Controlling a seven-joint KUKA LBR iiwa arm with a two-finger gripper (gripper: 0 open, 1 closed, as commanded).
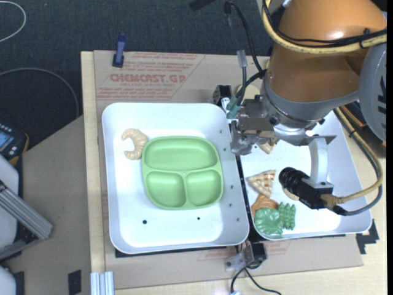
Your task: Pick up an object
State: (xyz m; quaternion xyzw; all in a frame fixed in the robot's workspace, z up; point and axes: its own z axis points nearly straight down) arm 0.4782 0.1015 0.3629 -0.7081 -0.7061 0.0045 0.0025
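Arm low over the right bin's inner edge

The gripper [249,141] hangs over the right bin [350,165], at the edge shared with the left bin [116,183]; whether its claw is spread or pressed together cannot be told. A pizza slice [262,180] and green leafy toy [276,219] lie near the right bin's front-left corner. A croissant [134,142] touches the green divided plate [182,171] in the left bin.

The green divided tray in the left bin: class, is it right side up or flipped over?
Right side up. The green divided tray lies flat in the left bin, its three hollow compartments facing the camera, ridges between them visible.
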